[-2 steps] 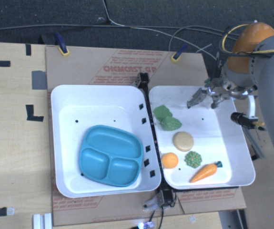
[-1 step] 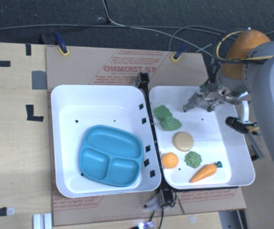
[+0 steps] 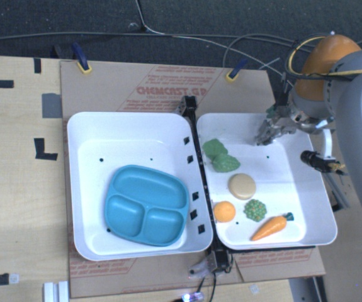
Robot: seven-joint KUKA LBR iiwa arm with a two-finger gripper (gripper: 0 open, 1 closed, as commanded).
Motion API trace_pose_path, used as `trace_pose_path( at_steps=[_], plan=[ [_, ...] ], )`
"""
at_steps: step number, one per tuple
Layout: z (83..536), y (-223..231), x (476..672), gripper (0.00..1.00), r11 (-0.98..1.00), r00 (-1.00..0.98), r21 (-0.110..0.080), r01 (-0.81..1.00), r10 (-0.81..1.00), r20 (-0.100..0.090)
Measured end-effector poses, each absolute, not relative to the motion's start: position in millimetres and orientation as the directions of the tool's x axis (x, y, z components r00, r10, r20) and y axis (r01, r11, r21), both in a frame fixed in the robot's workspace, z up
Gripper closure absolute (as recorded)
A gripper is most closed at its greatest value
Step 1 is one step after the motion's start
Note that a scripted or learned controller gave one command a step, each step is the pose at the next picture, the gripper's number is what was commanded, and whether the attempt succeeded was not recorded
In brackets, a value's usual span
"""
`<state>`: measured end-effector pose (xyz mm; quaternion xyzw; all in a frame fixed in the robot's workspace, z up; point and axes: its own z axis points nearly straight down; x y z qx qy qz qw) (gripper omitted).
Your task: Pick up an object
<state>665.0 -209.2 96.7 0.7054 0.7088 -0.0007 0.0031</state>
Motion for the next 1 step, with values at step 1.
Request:
trace_pose_path(
  at_steps=[1],
  plan=[
    [138.9, -205.0, 666.3, 1.00, 0.001, -0.001, 0.001, 1.000, 1.000, 0.000]
  ],
)
